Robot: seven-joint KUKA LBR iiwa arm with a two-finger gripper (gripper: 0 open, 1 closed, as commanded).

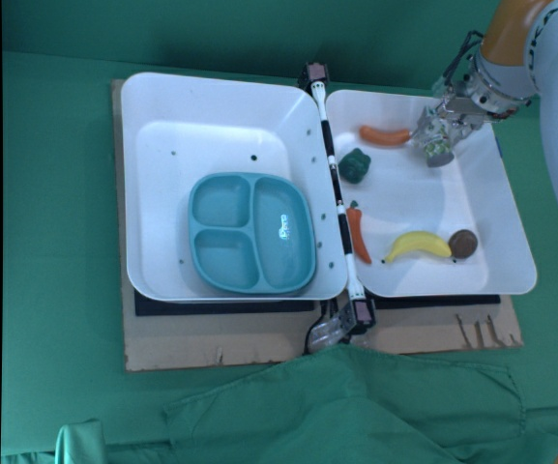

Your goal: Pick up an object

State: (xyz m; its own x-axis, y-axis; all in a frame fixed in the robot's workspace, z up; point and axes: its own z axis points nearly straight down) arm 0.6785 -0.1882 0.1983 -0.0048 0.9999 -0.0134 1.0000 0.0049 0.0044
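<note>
Two shallow white bins sit side by side on a cardboard sheet [211, 341] over green cloth. The left bin [153, 114] holds one thing: a teal divided plate [251, 232] with three compartments, lying toward the bin's near right corner, each compartment bare.

The right bin [496, 211] holds the loose items. A sausage [385, 135] lies near the far edge, just beside the gripper. A dark green piece that looks like broccoli [355, 165] sits against the left wall of that bin. A carrot [358, 234] lies along the same left wall, closer to the near edge, with its leafy end pointing toward the far side. A banana [419, 246] rests near the near edge, and a small brown round thing [462, 244] touches or nearly touches its right tip; what it is cannot be made out.

The gripper [436, 143] is down in the far part of the right bin, toward its right corner. Something small, pale and greenish shows at its tip, but it is too blurred to name, and whether the claw is closed on it or simply standing over it cannot be told. The arm [549, 56] runs off the right and top edges.

A black-and-white striped bar [335, 187] lies along the seam between the bins.
</note>
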